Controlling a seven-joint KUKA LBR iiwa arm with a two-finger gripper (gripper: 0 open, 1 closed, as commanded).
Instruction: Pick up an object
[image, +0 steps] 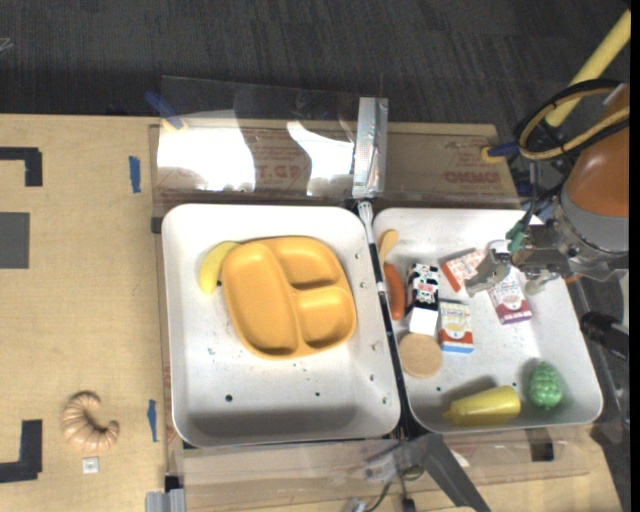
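Observation:
My gripper (502, 268) hangs over the upper right part of the right bin (585, 345). It sits between a red-and-white carton (463, 268) on its left and a pink-labelled carton (513, 302) just below it. Further left lie a cow-patterned milk carton (426, 285), an orange-and-white box (456, 327), a sausage (396, 290) and a tan round disc (421, 355). A yellow corn cob (485, 404) and a green knobbly piece (545, 386) rest near the front wall.
The left bin (190, 380) holds an orange divided plate (288, 295) with a banana (211, 266) tucked under its left side. A croissant (90, 420) lies on the bench at the left. Yellow and black cables (575, 90) arch over the arm.

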